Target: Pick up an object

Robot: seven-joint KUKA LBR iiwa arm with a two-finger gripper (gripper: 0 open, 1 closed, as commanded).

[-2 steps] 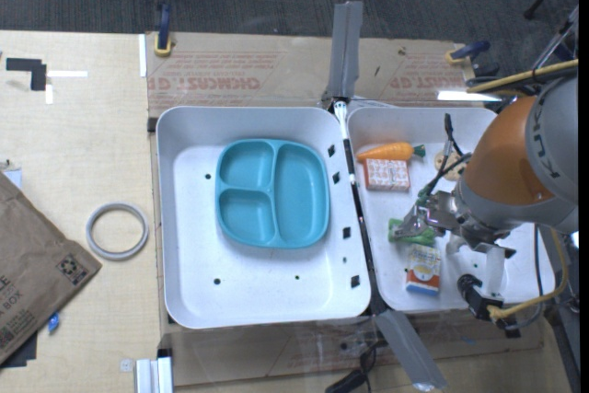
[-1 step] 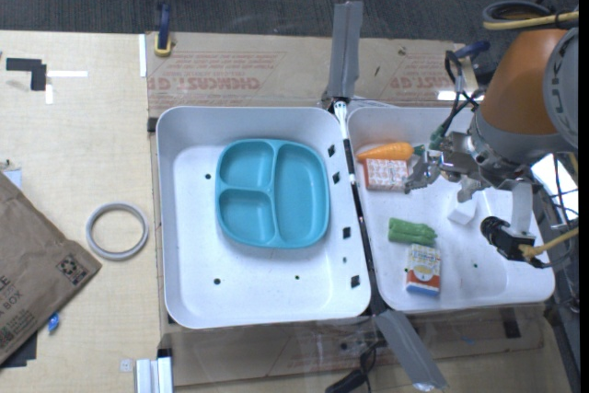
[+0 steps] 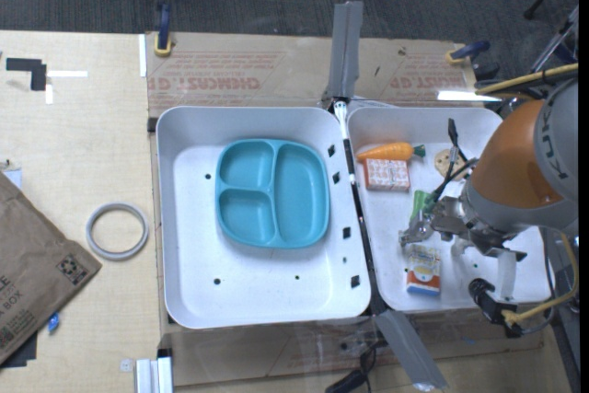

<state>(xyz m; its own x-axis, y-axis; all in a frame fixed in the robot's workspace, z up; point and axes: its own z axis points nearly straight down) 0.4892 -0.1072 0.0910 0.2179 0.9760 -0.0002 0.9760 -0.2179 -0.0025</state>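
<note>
The hand (image 3: 421, 230) hangs low in the right bin (image 3: 386, 290); whether it is wide or narrow I cannot tell. The small carton (image 3: 424, 276) lies just at its 6 o'clock, long axis running 12 to 6, nearest of the objects

Light wooden surface (image 3: 74, 170) carrying two white bins and a few loose items.

The left bin (image 3: 184, 290) and the right bin (image 3: 391, 294) are set side by side, touching along their inner walls, on a brown cardboard sheet (image 3: 239, 74) that is laid over the surface. The sheet's far edge is held by a blue-and-yellow clamp (image 3: 163, 37) at the left corner and another clamp (image 3: 469, 52) at the right. A roll of tape (image 3: 117, 229) is seen lying flat just left of the left bin. A cardboard box (image 3: 32, 281) is placed at the left edge, tilted.
</note>
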